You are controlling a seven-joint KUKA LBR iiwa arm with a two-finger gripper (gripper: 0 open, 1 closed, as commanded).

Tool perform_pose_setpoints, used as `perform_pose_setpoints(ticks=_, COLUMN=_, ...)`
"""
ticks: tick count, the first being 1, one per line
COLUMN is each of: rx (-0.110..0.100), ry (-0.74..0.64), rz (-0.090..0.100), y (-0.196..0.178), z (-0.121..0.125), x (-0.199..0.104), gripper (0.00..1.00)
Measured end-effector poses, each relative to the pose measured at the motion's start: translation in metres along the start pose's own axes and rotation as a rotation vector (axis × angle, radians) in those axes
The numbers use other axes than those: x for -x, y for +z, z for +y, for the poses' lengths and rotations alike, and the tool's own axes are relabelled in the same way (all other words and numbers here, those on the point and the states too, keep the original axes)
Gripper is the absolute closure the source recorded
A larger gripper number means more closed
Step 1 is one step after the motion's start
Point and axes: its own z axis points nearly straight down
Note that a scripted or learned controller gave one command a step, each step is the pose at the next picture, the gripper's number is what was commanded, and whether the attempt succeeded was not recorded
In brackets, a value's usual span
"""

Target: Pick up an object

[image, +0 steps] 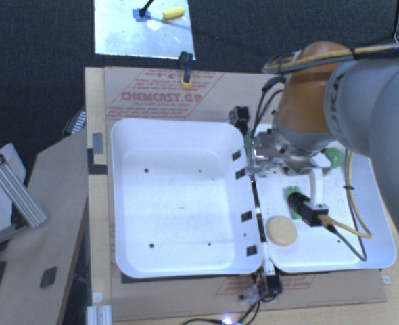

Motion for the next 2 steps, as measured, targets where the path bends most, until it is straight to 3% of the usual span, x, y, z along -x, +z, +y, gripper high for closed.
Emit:
perform_pose_setpoints(ticks=1, rx=0.004, ry=0.000, rz=0.001, y=-0.059, z=0.034, x=-0.035, gripper=1.00)
perform_pose_setpoints(ticks=2, rx=-0.009, ry=0.006, rz=-0.001, y=-0.003, z=0.020, x=-0.039, gripper=1.00)
